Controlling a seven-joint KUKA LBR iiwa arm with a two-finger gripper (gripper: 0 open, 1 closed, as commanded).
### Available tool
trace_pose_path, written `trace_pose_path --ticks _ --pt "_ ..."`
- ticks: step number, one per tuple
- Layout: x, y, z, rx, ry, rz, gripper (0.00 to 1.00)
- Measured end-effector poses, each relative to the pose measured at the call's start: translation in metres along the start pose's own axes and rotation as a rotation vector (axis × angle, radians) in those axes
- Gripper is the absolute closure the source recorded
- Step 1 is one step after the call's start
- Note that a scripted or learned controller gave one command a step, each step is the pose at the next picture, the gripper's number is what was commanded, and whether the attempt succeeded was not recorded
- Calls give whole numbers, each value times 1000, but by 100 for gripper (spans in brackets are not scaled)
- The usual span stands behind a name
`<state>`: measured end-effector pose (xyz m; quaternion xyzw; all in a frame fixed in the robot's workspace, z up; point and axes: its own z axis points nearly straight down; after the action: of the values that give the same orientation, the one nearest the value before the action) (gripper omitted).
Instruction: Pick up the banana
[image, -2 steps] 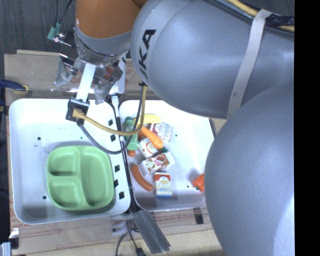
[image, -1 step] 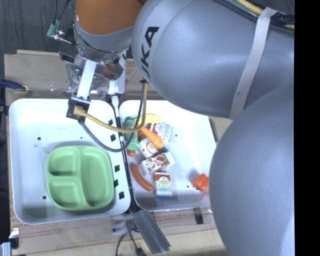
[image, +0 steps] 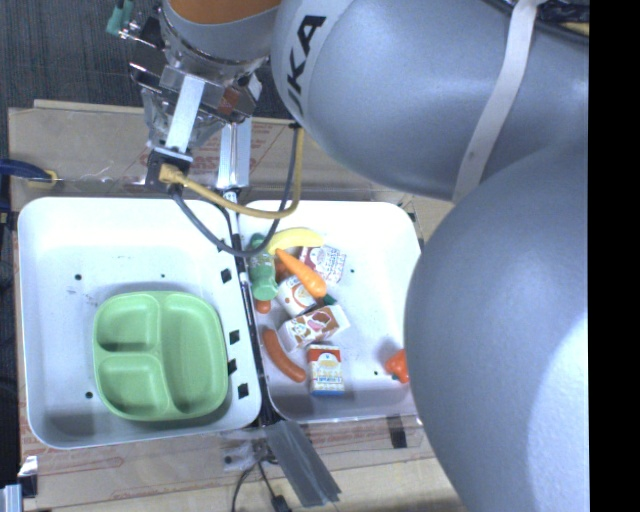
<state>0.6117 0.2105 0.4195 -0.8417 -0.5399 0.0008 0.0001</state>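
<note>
The grey arm (image: 440, 120) looms over the right and top of the camera view and hides part of the right bin (image: 385, 225). On the worktop (image: 70, 130), the left bin (image: 50, 240) holds only a green divided plate (image: 160, 355), set toward its near end.

The right bin carries a crowded heap along its left side: several small cartons (image: 315, 325), a carrot (image: 300, 272), a sausage (image: 283, 355) and a small green piece (image: 262, 275). An orange scrap (image: 398, 365) peeks out at the arm's edge.

The banana (image: 295, 240) lies at the far end of this heap, near the far wall of the right bin and close to the divider between the bins. Its long axis runs roughly left to right across the view, arching upward. The carrot touches or overlaps its near edge, and a carton sits just beside its right tip.

The pincer (image: 198, 150) hangs over the far rim of the left bin, near the far corner by the divider. I cannot tell whether it is wide or narrow, and nothing is visibly held.

From the pincer the banana lies toward the lower right of the view, across the divider and near but apart. In my judgement the reach must shift right into the other bin and close across the banana's short width, from the far side, where the carrot does not crowd it.
</note>
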Motion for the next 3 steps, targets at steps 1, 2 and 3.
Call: trace_pose_path --ticks 1,2,3 --pt "5 -6 -7 0 0 -11 100" --pt "5 -7 -7 0 0 -12 0" --pt "-42 -107 116 4 -5 -193 0"
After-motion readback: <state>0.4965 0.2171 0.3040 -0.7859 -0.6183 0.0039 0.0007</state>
